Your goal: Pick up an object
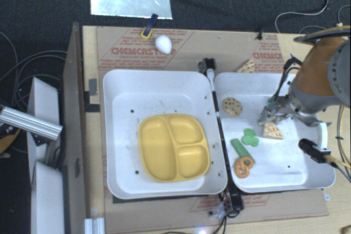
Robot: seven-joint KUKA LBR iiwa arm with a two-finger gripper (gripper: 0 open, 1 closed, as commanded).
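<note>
Both bins [126, 96] are white. At the left bin's centre sits a yellow 3-compartment tray [174, 147]. In the right bin: a tan cookie [232, 106] with dark specks at 10 o'clock, a beige wedge [272, 131] with red flecks at centre, a green broccoli piece [244, 143] and an orange pretzel [243, 166] at 7 o'clock.
</note>
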